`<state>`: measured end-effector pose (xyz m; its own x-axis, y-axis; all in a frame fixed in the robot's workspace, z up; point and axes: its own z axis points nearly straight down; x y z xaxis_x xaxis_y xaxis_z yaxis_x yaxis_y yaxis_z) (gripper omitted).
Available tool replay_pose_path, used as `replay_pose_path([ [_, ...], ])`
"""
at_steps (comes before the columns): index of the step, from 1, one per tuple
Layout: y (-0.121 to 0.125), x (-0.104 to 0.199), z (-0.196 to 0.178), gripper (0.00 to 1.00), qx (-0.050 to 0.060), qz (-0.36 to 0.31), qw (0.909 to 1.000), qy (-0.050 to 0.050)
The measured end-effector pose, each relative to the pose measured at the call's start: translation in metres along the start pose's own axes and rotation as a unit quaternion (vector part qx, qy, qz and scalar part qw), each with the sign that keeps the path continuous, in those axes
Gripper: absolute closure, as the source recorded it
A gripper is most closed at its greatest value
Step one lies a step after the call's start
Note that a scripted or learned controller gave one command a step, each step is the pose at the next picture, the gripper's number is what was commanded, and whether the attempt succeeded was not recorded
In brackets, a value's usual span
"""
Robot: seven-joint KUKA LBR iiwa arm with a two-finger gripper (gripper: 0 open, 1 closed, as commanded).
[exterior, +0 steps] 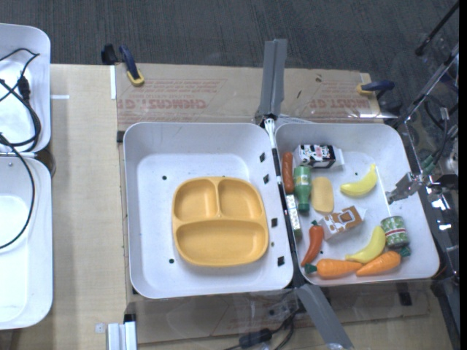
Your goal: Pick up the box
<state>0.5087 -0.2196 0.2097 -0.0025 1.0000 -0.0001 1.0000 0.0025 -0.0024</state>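
White right bin (408,148) holds brown-white box (342,222) at centre right of frame, lying untouched among toy food, just below yellow block (322,195). Gripper (408,186) hovers at far right edge, apart from box; open or closed, cannot tell. Pick not yet begun.

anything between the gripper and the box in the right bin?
Nothing visible blocks it. The gripper sits at the right bin's right edge; the brown-and-white box lies left of it across bare bin floor. A banana and a green can crowd the box's lower right side, with a red pepper on its left.
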Motion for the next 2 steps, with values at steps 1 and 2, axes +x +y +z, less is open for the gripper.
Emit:
replay_pose_path([
  [1, -0.013, 0.062, 0.085, 0.00, 0.000, 0.186, 0.9825, 0.000],
  [2, 0.043, 0.117, 0.103, 0.00, -0.017, 0.189, 0.9818, -0.001],
])
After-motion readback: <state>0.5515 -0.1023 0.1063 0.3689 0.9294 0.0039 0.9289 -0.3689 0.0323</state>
